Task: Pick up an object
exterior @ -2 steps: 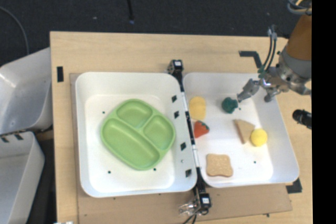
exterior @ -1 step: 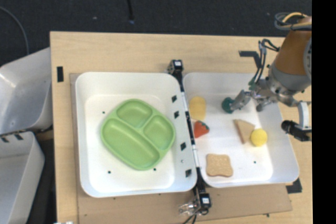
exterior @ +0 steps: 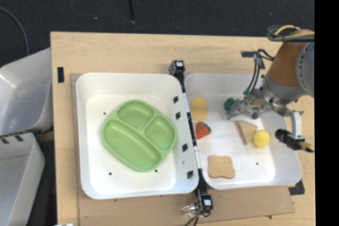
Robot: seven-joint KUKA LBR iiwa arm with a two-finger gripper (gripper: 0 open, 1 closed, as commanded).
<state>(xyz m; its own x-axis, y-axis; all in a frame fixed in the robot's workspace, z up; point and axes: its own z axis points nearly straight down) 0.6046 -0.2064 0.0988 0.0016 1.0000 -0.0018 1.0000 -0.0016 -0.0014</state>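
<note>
Two white bins sit side by side on the wooden bench. Left bin holds a green divided plate, roughly centred. Right bin holds the loose items: yellow block at about 10 o'clock of the bin, touching the divider side; red strawberry-like piece just below it at 9 o'clock; toast slice at 7 o'clock near the front wall; tan wedge near bin centre; yellow ball just at the wedge's 4 o'clock, close but apart from it; dark green small item at the wedge's 11 o'clock.

Arm comes in from 3 o'clock, orange band above the wrist. Gripper is low over the bin's upper-middle, between the green item and the wedge, just above the wedge's top end. Jaw state: cannot tell, linkage clutter hides it. Nothing visibly gripped; every item lies on the bin floor.

A light grey housing sits off the bench at 9 o'clock.
</note>
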